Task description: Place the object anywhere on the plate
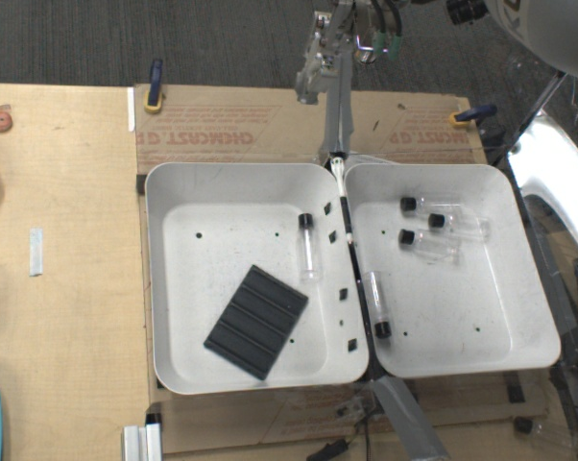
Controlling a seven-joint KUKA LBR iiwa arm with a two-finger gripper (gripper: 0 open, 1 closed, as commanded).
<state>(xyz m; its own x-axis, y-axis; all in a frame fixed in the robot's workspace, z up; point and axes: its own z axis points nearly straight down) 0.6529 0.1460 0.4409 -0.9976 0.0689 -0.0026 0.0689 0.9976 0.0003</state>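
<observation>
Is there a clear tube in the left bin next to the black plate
Yes, one clear tube with a black cap lies in the left bin, just up and right of the black plate, apart from it.

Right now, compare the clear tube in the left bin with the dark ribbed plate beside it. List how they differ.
The clear tube is slim, see-through and black-capped; the dark ribbed plate is broad, flat and opaque. The tube lies nearly straight along the left bin's right side; the plate sits skewed, lower and nearer the middle. They lie apart, not touching. Both rest on the same bin floor.
</observation>
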